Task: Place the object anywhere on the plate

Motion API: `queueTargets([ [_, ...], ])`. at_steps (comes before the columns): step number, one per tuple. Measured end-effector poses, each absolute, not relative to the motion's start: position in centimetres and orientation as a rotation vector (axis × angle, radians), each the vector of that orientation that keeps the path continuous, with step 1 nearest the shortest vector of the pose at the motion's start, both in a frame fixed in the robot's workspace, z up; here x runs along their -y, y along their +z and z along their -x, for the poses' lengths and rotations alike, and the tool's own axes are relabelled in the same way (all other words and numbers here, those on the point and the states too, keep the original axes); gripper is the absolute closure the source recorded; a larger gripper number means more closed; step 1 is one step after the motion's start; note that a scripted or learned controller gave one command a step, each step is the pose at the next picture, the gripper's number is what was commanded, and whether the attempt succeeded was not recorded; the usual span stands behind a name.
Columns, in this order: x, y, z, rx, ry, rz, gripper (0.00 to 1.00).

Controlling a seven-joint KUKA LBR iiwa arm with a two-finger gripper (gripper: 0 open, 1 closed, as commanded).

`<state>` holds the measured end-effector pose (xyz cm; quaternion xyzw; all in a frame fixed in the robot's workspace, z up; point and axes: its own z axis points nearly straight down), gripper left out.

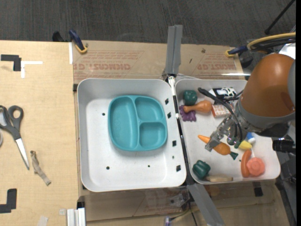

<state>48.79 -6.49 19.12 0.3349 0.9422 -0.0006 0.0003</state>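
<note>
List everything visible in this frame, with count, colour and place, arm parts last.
plate: 1, teal, three compartments, in the left bin
bins: 2, white, side by side on the bench
toy carrot: 1, orange, right bin, under the gripper
green pieces: 2, dark green, right bin, one near the front, one at the back
purple piece: 1, right bin, back left
squash-shaped toy: 1, orange-tan, right bin, back
pink-red toy: 1, right bin, front right
scissors: 1, grey handles, bench at far left
gripper: 1, metal, above the toy carrot
arm: 1, grey with orange band, over the right bin
</note>
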Motion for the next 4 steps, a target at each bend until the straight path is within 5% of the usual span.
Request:
queueTargets([
  [1,3.7,19.1,-57.2,-3.038,-0.001,-0.792,1.00],
  [2,-1.6,19.2,-62.8,-3.132,0.001,-0.180,1.00],
  [3,2.9,26.8,-61.0,-3.137,0.000,0.041,1.00],
  [4,9.2,31.2,-64.0,-3.084,-0.001,0.565,1.00],
])
